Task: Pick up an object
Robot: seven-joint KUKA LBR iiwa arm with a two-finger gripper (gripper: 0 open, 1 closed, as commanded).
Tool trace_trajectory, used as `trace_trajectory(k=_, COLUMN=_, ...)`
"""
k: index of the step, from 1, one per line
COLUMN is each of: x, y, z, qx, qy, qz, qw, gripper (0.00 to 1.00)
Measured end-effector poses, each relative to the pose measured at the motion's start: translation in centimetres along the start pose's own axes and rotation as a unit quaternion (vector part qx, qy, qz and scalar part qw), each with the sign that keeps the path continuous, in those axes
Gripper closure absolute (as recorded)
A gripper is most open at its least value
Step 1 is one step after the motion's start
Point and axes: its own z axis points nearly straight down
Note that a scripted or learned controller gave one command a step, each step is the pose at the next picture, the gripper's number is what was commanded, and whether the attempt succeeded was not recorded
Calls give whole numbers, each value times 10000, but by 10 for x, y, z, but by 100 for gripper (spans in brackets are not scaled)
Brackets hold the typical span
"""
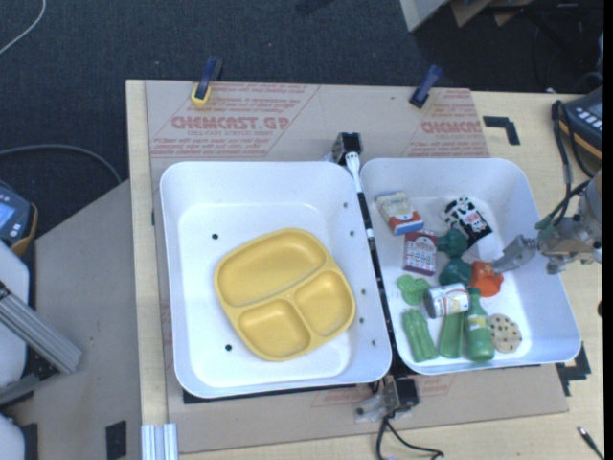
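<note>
The right bin (536,185) holds several toy food items. Among them are a small white carton (397,211), a black-and-white cow-patterned piece (467,217), a red box (419,254), a silver can (446,301), an orange-red piece (486,281), a green bottle (476,332) and a cookie (504,332). My gripper (522,250) reaches in from the right over that bin's right side. It hangs just right of the orange-red piece and a teal piece (455,247). I see nothing held in it.
The left bin (192,209) holds a yellow divided plate (284,292). A black divider strip (366,238) runs between the bins. Two clamps (204,80) (425,86) grip the board's far edge. Cables and a device (586,118) sit at the right.
</note>
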Motion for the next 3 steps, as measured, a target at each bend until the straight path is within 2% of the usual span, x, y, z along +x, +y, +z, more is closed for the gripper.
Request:
trace_trajectory(k=1, x=0, y=3, z=-7, qx=-64, qy=-20, qz=-19, qw=10000, gripper=0)
trace_trajectory(k=2, x=-1, y=11, z=54, qx=-34, qy=-3, qz=-20, qw=10000, gripper=0)
trace_trajectory(k=3, x=0, y=11, z=97, qx=-51, qy=-3, qz=-16, qw=10000, gripper=0)
